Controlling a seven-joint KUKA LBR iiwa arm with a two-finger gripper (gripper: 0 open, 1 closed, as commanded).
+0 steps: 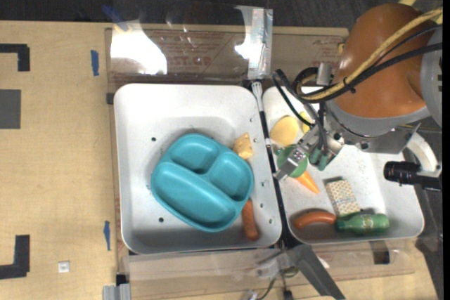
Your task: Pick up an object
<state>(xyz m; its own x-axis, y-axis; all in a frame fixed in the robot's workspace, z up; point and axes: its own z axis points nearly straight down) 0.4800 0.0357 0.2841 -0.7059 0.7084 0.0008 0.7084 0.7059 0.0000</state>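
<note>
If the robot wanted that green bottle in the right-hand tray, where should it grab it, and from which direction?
Probably across the middle of the green bottle, coming straight down from above. It lies on its side along the near wall of the right bin, so its long sides face up and are the narrow span to pinch. The reddish sausage-shaped piece touches its left end, so gripping near the right half leaves more room.

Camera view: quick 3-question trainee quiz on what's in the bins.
1. True or false: the teal divided tray lies in the left bin.
2. What lies right below the end effector? A) green bottle B) orange carrot C) patterned packet
3. Name the green thing at the right bin's near edge.

Key: 1 true. 2 B, the orange carrot. 3 the green bottle, beside a red-brown sausage.
</note>
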